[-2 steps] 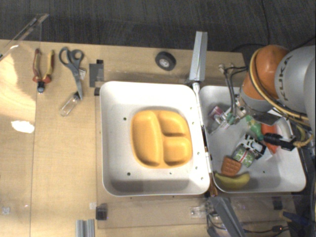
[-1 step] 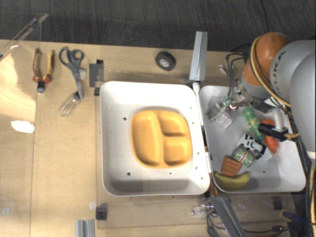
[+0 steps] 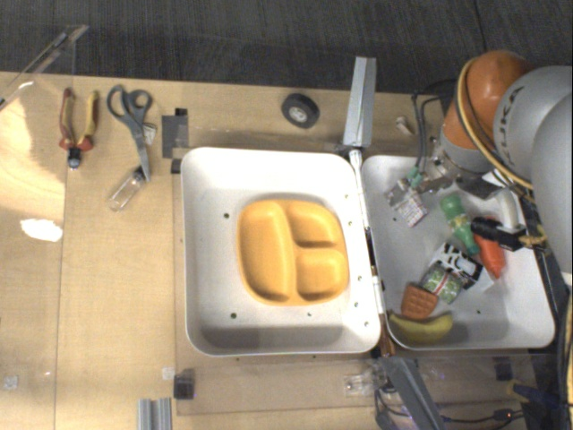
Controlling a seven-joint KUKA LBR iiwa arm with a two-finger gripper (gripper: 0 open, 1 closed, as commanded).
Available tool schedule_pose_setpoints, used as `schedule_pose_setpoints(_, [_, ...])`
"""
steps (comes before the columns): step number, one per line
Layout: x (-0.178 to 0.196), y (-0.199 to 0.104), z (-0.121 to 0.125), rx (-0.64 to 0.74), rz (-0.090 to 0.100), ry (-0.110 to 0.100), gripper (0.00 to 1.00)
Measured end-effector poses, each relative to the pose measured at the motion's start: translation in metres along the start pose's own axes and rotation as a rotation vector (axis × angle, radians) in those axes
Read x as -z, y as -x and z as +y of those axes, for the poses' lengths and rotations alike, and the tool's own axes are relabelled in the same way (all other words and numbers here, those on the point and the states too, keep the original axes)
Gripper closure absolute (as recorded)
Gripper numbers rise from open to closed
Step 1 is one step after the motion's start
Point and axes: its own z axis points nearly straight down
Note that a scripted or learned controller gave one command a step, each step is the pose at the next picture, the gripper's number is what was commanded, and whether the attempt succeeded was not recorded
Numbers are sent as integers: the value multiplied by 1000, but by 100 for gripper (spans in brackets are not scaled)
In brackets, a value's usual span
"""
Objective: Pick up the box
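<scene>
A small box (image 3: 448, 273) printed in green, white and black lies tilted in the right bin (image 3: 528, 325), toward its front. My gripper (image 3: 419, 183) hangs at the bin's back left, under the grey arm with the orange band (image 3: 483, 88). It is well behind the box and apart from it. A small grey-white patterned item (image 3: 409, 208) sits right at the gripper's tip; whether it is held is unclear.
A banana (image 3: 421, 328) and a brown item (image 3: 417, 300) lie at the right bin's front left. A green bottle (image 3: 456, 219) and an orange carrot-like piece (image 3: 491, 251) lie near the box. A yellow divided plate (image 3: 294, 249) sits in the left bin (image 3: 208, 240). Scissors (image 3: 136, 128), pliers (image 3: 77, 125) and a tape roll (image 3: 300, 109) rest on the bench.
</scene>
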Motion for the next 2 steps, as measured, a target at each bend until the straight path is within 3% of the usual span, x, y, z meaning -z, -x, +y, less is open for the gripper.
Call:
schedule_pose_setpoints(1, [86,-80,48,-26,8,-9,100])
schedule_pose_setpoints(2, [141,-142,8,-9,9,-9,100])
